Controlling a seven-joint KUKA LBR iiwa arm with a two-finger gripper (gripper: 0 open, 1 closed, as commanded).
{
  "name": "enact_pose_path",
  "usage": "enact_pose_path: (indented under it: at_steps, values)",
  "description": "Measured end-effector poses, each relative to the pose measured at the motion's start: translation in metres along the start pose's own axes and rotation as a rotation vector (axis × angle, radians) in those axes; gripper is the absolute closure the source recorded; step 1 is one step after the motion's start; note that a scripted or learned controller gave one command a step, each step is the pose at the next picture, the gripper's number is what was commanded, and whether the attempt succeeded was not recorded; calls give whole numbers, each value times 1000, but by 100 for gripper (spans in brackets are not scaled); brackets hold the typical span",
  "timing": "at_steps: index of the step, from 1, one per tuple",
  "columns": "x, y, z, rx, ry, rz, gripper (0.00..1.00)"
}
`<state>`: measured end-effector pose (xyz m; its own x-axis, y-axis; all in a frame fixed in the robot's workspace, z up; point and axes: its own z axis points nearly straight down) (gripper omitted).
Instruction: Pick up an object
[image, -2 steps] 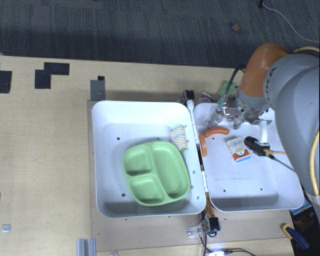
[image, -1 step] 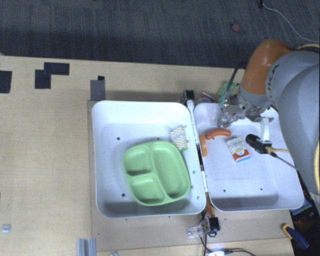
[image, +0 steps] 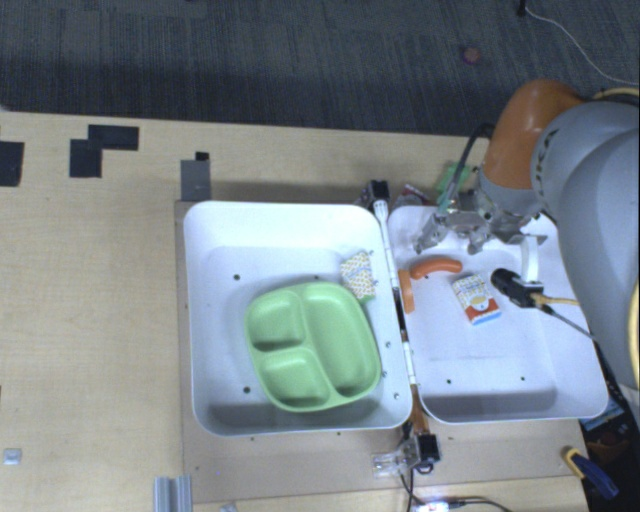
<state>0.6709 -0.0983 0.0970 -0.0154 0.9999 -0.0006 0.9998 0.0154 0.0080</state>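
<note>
The end effector (image: 455, 233) hovers at the right bin's (image: 500, 395) twelve o'clock end, fingers spread apart and clamped on nothing. An orange sausage-shaped object (image: 435, 267) lies just below it at six o'clock. A small carton (image: 476, 298) rests at four o'clock. A green divided plate (image: 312, 345) fills the left bin (image: 215, 300).

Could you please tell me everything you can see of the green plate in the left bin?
The green plate is a pale green, rounded-rectangle tray that looks like moulded plastic, divided into three compartments: two smaller ones on its left side and one long one on its right. All three look bare. It lies flat and face up on the floor of the left bin, turned at a slant to the walls, toward the near right corner. A small patterned object sits at its far right corner; whether the two touch is unclear.
</note>
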Motion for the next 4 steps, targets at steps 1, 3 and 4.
enact_pose_path:
  at_steps: [1,3,4]
  values:
    - [17,-1,12,4,0,8,0]
    - [-50,-2,11,3,-1,12,100]
    - [-49,-2,11,3,0,11,0]
